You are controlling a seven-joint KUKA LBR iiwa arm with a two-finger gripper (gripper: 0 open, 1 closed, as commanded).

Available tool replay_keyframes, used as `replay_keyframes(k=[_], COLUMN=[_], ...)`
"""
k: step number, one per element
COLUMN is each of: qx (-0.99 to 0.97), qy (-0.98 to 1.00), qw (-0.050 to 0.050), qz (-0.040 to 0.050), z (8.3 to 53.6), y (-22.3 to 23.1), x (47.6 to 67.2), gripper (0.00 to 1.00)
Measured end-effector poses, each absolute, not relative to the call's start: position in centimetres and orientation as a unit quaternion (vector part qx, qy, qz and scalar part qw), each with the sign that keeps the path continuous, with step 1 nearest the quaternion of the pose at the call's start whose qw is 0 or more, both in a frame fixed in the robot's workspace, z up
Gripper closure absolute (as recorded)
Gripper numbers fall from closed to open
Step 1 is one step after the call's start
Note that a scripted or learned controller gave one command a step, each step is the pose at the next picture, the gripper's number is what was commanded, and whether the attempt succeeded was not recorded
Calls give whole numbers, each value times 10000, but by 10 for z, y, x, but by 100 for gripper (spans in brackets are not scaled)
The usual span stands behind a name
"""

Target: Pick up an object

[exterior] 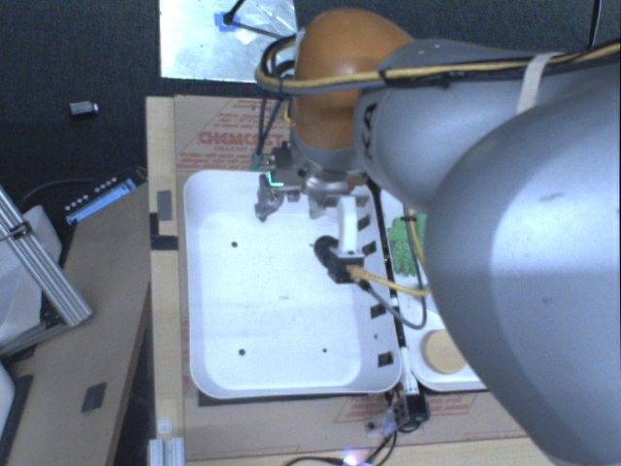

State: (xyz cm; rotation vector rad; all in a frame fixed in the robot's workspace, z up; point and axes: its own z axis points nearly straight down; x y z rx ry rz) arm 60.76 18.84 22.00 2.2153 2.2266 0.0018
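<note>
Camera view, looking down at a slant on both bins. Left bin [209, 289]: shallow, white, smooth plastic with rounded corners; its floor bears only a few small dark specks. Right bin [456, 382]: largely covered by my grey arm [524, 221], so that only a strip of it shows. In that strip lie the two candidate objects, a green object [404, 246] of ragged outline near the far end, partly behind a yellow cable, and a tan round object [444, 352] near the front corner, cut off on its right by my arm. What either is made of is hard to make out.

My gripper [309, 200] hangs below the orange band [335, 76], over the far side of the left bin, well apart from both objects. Metal and black parts crowd together there, and I cannot tell whether it is clenched or released; nothing is seen grasped in it.

Both bins rest on a brown cardboard sheet [223, 136] with red print. Beyond it lies a shiny crinkled foil sheet [228, 22].
</note>
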Motion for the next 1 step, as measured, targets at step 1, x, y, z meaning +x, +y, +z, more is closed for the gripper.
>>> replay_keyframes(k=[1], qx=[7044], qy=[7098], qw=[-10], qz=[0], z=[201], y=[225], x=[586], gripper=[0])
